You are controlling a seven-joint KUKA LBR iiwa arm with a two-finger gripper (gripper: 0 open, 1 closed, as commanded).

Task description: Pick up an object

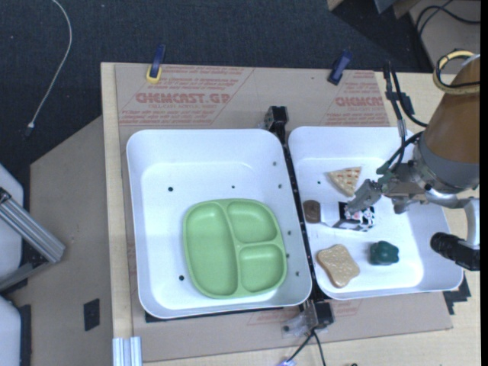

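We see divided plate (232,246) in left bin (152,158). Right bin (320,147): waffle wedge (345,179) upper middle, toast (338,264) lower left, gripper (364,202) over centre.

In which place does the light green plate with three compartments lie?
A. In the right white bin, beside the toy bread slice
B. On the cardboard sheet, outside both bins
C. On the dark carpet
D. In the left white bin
D: the light green plastic plate with three compartments rests on the floor of the left white bin, while the toy food pieces lie in the right white bin.
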